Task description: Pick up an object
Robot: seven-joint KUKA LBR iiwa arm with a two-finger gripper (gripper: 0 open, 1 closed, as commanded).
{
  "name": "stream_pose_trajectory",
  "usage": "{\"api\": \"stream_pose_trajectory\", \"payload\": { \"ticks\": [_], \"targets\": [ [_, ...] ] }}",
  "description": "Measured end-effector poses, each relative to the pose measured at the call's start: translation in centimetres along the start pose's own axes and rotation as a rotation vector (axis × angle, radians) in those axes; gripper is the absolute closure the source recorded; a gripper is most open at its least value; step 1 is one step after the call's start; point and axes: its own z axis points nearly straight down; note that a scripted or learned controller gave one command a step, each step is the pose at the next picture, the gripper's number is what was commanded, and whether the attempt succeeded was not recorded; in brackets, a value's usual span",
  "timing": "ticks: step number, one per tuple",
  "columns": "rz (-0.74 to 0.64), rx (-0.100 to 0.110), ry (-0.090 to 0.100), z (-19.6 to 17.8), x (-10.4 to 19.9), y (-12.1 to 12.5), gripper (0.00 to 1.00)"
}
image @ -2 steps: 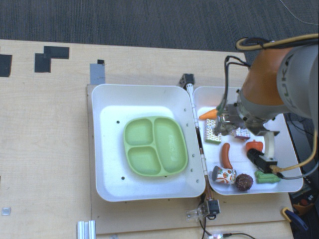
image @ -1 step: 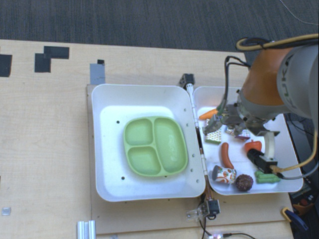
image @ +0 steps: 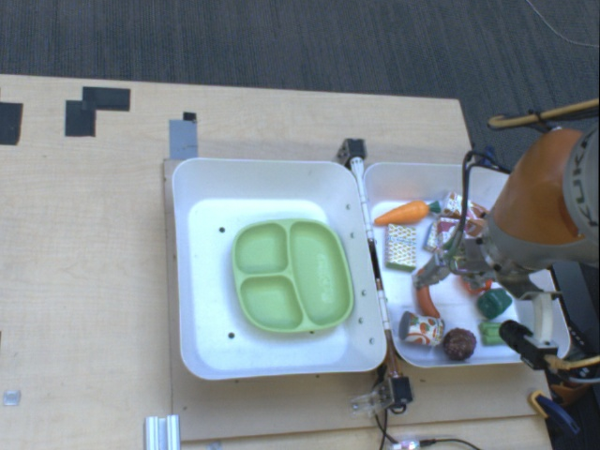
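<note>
My gripper hangs low in the middle of the right bin, reaching in from the right under the orange-banded arm. Just below its tip lies a red sausage-shaped toy. A green patterned packet sits just to its upper left, and an orange carrot lies beyond that. I see nothing lifted in the gripper.
Along the right bin's near side are a small printed can, a dark brown ball and green pieces. Wrapped packets lie at its far side, partly under the arm. The left bin holds a green divided plate.
</note>
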Motion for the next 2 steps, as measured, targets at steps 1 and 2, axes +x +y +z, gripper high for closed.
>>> {"api": "stream_pose_trajectory", "payload": {
  "ticks": [1,2],
  "targets": [
    [0.000,-0.006,0.000,6.3,0.0,-1.3,0.00],
    [-0.001,-0.011,0.001,5.1,0.1,-1.1,1.00]
  ]
}}
